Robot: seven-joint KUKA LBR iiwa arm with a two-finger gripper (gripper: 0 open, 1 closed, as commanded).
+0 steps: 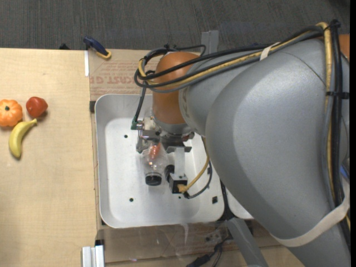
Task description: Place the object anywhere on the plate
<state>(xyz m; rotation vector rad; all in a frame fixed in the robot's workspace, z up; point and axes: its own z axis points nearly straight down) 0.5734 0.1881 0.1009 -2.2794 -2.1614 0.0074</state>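
Gripper hung over the white bin. I could not tell if it was apart or together. A banana lay on the bench.

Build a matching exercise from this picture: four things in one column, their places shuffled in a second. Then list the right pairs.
Things
1. banana
2. red fruit
3. clamp
4. gripper

Places
a. over the white bin
b. by the far left corner of the cardboard
c. just right of the orange fruit
d. below the two round fruits, on the wooden top

Pairs: 1-d, 2-c, 3-b, 4-a
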